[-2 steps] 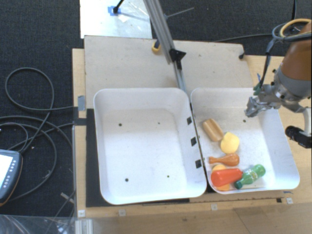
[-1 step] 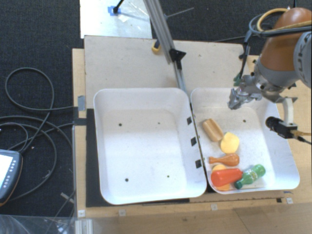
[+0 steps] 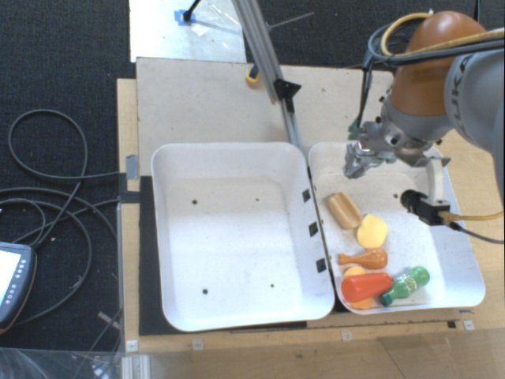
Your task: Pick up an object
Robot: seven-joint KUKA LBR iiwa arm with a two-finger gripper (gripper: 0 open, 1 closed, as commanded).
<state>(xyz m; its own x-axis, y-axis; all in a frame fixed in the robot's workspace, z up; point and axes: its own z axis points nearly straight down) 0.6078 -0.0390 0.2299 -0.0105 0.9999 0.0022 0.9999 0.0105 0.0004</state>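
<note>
Risk entry: hand [image 3: 359, 163], finger state impossible to tell, hangs over the right bin [image 3: 465, 279] clear of the bread roll [image 3: 344, 209], lemon [image 3: 372, 231], carrot [image 3: 364, 259], red pepper [image 3: 364, 286] and green bottle [image 3: 405, 284] crowded nearer its front, so a descent may nudge neighbours or close on nothing.

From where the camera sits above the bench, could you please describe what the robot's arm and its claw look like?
The arm is a thick, rounded grey casing with a glossy orange dome-shaped band above the wrist. A yellow cable and dark cables loop over that band. The claw is a small, metallic silver-grey assembly, and a black fitting on a white bracket hangs alongside it.
</note>
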